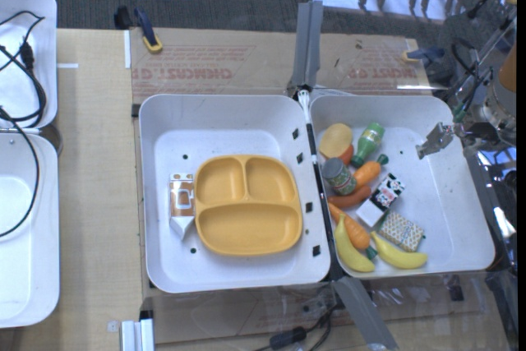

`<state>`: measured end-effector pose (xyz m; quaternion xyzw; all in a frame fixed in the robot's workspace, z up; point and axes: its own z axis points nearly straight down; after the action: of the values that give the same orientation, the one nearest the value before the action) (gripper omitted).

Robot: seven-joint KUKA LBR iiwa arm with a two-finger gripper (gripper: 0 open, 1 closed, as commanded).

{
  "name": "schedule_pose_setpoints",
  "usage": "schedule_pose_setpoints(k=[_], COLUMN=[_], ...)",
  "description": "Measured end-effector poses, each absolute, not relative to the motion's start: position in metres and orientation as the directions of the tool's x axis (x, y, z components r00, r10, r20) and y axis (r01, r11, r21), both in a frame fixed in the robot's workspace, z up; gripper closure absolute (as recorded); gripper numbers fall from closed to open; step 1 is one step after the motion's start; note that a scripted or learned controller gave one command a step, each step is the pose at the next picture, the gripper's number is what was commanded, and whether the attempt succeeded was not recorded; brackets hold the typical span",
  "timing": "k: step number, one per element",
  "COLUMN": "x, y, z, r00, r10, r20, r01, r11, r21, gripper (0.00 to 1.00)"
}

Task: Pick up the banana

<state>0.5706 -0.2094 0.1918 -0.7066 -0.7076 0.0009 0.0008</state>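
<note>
At five o'clock in the right bin [460,201], the banana [399,256] looks light, smooth and slippery, best pinched mid-curve; whether the gripper [434,139], well apart at one o'clock, is spread I cannot tell.

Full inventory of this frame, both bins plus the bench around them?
bins: 2, white, side by side on the bench
divided plate: 1, yellow-orange, middle of left bin
small carton: 1, white and orange, left bin, against the plate's left edge
bananas: 2, yellow, right bin, near front-left corner
carrots: 2, orange, right bin, one between the bananas, one farther back by the can
can: 1, grey, right bin, left side
green bottle: 1, green, right bin, rear
round yellow item: 1, right bin, rear left
black-and-white carton: 1, right bin, centre
patterned box: 1, tan, above the front banana
clamp: 1, blue and yellow, rear left of bench
gripper: 1, grey, over right bin's rear right, apart from the items
</note>
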Motion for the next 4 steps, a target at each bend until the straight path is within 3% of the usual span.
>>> schedule_pose_setpoints(k=[1, 2, 3, 4], x=[0.499, 0.478, 0.477, 0.479], y=[-0.195, -0.149, -0.134, -0.134], z=[0.111, 0.129, 0.091, 0.102], r00=[-0.044, -0.107, -0.284, -0.281], r10=[0.999, 0.994, 0.959, 0.96], r20=[0.001, 0.001, 0.002, 0.0], r01=[0.999, 0.994, 0.959, 0.96], r11=[0.044, 0.107, 0.284, 0.281], r21=[-0.003, -0.002, -0.003, 0.003], gripper=[0.0, 0.0, 0.0, 1.0])
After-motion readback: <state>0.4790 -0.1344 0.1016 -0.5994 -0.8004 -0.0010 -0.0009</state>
